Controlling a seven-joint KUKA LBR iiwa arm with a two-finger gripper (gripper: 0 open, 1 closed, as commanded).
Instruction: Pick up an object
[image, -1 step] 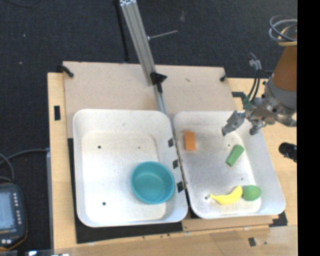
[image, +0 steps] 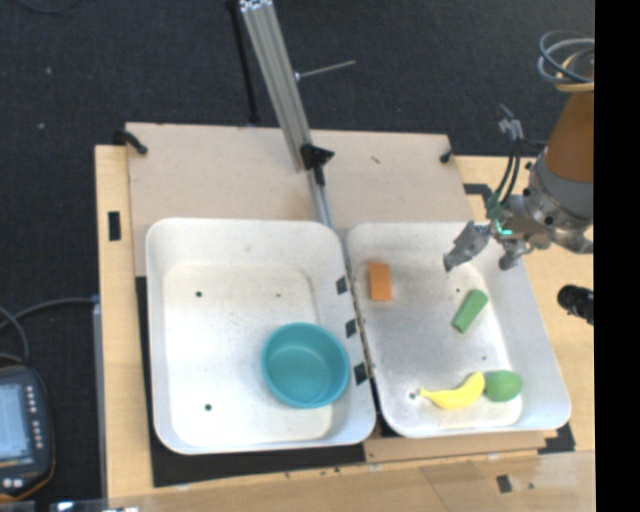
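Above the right bin (image: 520, 300), gripper (image: 486, 250) spread open, holding nothing

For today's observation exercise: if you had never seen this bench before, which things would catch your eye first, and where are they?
The teal bowl stands out most, sitting near the front right corner of the left bin. In the right bin, a yellow banana lies at the front touching a green ball, with a green cylinder and an orange block further back. The tool hangs over that bin's far right corner.
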